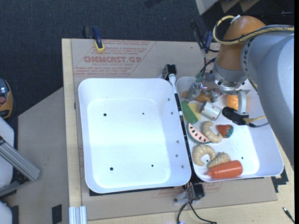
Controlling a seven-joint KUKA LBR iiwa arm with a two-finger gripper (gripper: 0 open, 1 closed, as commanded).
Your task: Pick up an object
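Nearest to me an orange carrot (pixel 225 170) lies along the front rim of the right bin (pixel 261 164), the other toy food crowds toward the divider beside the left bin (pixel 126 134), and the gripper (pixel 208 88) hangs at the far rim, its jaws I cannot tell.

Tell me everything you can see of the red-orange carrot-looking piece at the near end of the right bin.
The carrot is a smooth, glossy red-orange toy, plastic by the look, thick and rounded, tapering slightly. It lies flat, lengthwise across the near end of the right bin, close to the front wall. A tan ridged piece rests against its upper side, with a pale croissant-shaped piece just left of that. The gripper is apart from it, at the bin's far end.
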